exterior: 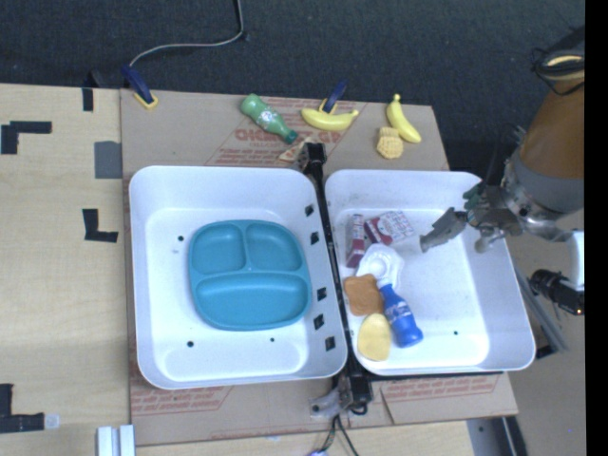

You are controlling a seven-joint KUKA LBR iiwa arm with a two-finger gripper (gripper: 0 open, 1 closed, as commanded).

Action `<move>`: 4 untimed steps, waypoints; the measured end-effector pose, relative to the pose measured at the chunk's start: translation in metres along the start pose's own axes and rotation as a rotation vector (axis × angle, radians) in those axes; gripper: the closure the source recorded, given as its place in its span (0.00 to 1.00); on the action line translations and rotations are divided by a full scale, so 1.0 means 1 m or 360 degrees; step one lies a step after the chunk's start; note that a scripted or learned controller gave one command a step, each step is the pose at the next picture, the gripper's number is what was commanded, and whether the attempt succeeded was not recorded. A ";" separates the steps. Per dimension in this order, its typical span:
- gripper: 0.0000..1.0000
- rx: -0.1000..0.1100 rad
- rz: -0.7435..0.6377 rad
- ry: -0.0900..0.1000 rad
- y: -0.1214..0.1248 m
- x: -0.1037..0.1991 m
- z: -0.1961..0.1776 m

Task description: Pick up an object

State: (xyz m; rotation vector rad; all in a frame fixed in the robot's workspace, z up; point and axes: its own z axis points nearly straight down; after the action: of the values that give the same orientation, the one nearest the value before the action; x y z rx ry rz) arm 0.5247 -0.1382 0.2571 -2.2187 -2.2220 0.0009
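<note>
The arm reaches in from the right, its wrist bent toward the right bin. The gripper hangs over that bin's upper right part with its fingers spread apart and nothing between them. A blue bottle lies well to its left, beside a yellow piece.

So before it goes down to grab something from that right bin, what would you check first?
1. Tool over the right bin: ok.
2. Tool free of any object: ok, nothing between its fingers.
3. Fingers spread for a grasp: ok, they look apart.
4. Tool above a target: not ok, the blue bottle and yellow piece lie off to its side.
5. Objects separated: not ok, they crowd together.
</note>
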 end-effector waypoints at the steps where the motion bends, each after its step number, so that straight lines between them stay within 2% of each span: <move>1: 0.00 0.0008 0.0002 0.0003 -0.037 0.031 0.156; 2: 0.00 -0.0007 0.0006 -0.0005 -0.040 0.042 0.171; 4: 0.00 -0.0005 0.0000 0.0003 -0.040 0.039 0.171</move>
State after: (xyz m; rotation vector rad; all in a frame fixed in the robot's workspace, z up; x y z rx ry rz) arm 0.4845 -0.0994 0.0859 -2.2193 -2.2226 -0.0045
